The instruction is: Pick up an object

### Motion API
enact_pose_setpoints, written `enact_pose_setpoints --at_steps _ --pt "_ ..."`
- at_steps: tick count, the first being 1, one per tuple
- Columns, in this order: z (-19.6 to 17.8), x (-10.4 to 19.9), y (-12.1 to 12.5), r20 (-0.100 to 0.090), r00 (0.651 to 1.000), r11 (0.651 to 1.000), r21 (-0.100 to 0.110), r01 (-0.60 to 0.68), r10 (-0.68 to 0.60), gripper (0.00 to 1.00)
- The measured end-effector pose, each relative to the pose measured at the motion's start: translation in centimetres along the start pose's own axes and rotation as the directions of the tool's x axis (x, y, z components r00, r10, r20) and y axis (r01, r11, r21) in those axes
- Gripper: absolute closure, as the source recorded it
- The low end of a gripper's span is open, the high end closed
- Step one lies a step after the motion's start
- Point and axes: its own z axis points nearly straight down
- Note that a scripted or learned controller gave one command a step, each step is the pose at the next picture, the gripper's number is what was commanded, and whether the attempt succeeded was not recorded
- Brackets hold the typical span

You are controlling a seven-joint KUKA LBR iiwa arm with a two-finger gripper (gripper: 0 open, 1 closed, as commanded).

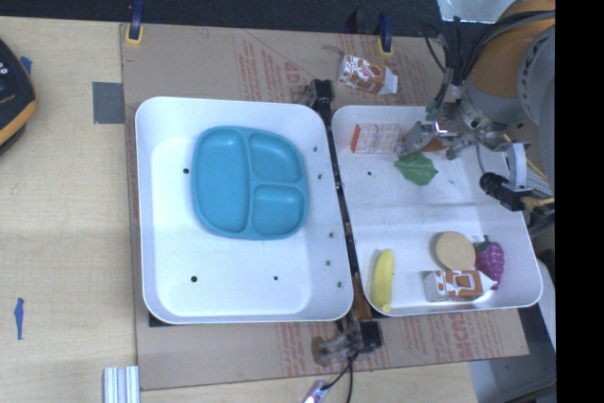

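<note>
My gripper [427, 139] hangs over the far part of the right bin [425, 212], reaching in from the right. A green leafy toy [415, 169] lies just below it on the bin floor, very close to its tip; I cannot tell whether they touch. A small white and orange carton [376, 138] lies to the gripper's left. Along the bin's near side are a yellow banana [382, 278], a tan round biscuit [455, 250], purple grapes [491, 260] and another small carton [453, 285].
The left bin [170, 203] holds a blue divided plate [250, 181]. A snack packet [366, 75] lies on the cardboard behind the bins. A black and yellow device [11, 94] sits at the far left edge.
</note>
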Motion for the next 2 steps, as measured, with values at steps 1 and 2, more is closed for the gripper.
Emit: enact_pose_setpoints --at_steps 1,2 --pt "-3.5 3.0 0.0 -0.001 1.0 1.0 -0.001 0.0 0.0 0.0" --pt "0.1 1.0 -0.7 0.001 1.0 1.0 0.003 -0.002 0.002 0.0"
